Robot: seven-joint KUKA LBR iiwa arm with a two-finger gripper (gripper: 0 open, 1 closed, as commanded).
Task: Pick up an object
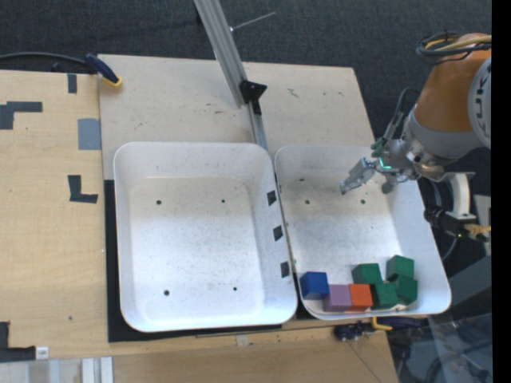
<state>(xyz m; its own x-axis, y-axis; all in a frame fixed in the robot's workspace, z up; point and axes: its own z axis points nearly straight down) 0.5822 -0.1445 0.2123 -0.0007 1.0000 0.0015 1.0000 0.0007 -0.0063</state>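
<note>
Several small blocks lie bunched in the near corner of the right bin [319, 214]: a blue block [314, 284], a purple block [340, 296], an orange block [361, 295] and several green blocks [386, 282]. My gripper [369, 182] hangs over the far right part of that bin, well away from the blocks. It is open, with nothing between its fingers.
The left bin [192, 238] sits beside the right one, their rims touching. A metal rail [223, 46] slants across the bench behind the bins. A blue and yellow clamp [104, 69] lies at the far left. Cables hang beside the arm at the right.
</note>
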